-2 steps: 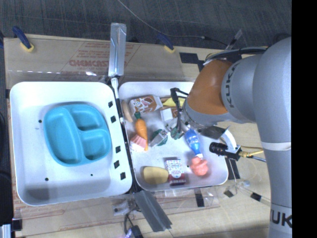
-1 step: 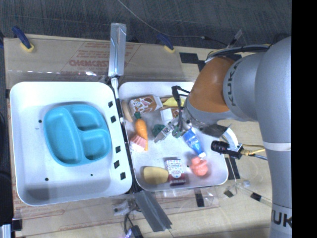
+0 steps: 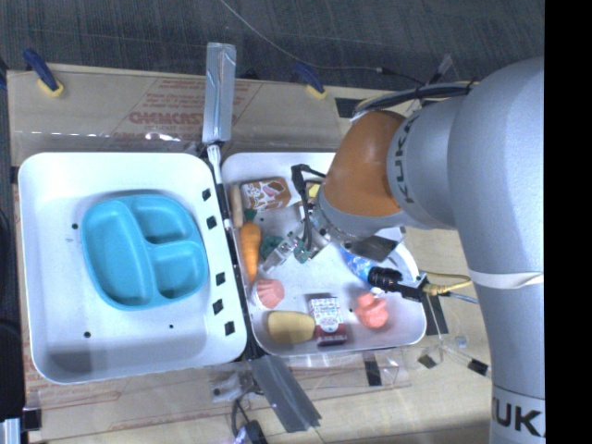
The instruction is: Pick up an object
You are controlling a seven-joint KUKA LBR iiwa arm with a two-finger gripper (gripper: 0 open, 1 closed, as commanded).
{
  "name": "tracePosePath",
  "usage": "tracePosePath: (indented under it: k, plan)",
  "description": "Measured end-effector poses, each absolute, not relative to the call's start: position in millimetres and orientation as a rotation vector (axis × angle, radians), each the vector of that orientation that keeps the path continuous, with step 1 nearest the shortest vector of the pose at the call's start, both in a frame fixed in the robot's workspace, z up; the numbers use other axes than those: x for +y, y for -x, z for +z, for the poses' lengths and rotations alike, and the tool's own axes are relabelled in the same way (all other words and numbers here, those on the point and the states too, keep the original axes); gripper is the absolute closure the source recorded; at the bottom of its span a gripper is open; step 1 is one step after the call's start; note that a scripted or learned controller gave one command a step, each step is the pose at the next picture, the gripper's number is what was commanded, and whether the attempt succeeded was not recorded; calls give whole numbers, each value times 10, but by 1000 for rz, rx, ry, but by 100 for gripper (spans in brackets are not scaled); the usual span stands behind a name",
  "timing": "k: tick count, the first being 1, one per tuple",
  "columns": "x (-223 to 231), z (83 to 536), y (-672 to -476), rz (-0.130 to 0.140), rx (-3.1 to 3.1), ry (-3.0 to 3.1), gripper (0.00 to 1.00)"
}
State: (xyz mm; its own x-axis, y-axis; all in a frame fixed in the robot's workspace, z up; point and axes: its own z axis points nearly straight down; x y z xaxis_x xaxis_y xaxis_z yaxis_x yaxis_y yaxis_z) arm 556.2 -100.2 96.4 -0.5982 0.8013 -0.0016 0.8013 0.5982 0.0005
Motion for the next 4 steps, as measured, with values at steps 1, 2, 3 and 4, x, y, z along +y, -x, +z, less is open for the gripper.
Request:
tracePosePath:
  k: [1, 2, 3, 4]
  plan:
    - [-1001, 959, -5558, -1, 2808, -1408, 0]
    - [-1398, 915, -5374, -2, 2445, -1978, 0]
    - [-1502, 1379, -5984, 2, 2479, -1927, 0]
    - [-1946, 1225, -6570, -3, 2445, -1976, 0]
